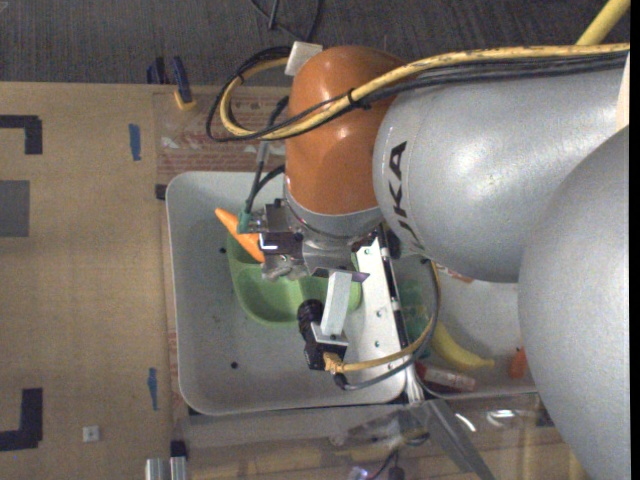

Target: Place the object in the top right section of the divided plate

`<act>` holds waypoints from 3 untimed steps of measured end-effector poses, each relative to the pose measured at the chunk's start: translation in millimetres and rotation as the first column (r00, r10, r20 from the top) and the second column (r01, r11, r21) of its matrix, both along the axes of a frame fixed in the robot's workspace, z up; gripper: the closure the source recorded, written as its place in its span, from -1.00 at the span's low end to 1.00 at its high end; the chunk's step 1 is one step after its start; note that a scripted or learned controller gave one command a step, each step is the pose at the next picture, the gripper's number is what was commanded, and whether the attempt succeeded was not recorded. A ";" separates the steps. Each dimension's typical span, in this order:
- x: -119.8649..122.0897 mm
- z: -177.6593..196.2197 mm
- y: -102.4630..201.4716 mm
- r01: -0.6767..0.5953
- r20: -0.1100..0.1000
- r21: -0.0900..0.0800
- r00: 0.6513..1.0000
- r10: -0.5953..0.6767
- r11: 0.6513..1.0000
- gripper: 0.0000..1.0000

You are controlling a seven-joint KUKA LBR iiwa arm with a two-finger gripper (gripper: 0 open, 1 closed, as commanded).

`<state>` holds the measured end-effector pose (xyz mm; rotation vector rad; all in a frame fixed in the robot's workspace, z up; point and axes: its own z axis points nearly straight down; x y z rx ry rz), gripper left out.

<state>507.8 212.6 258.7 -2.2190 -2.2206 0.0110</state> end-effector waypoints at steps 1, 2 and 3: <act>8.5 62.5 -112.4 0.024 -0.001 0.000 1.000 -0.024 1.000 1.00; 21.8 1.2 -86.1 0.149 -0.003 -0.001 0.989 -0.149 0.989 1.00; 55.7 -19.0 -35.9 0.353 0.001 -0.003 0.935 -0.353 0.935 1.00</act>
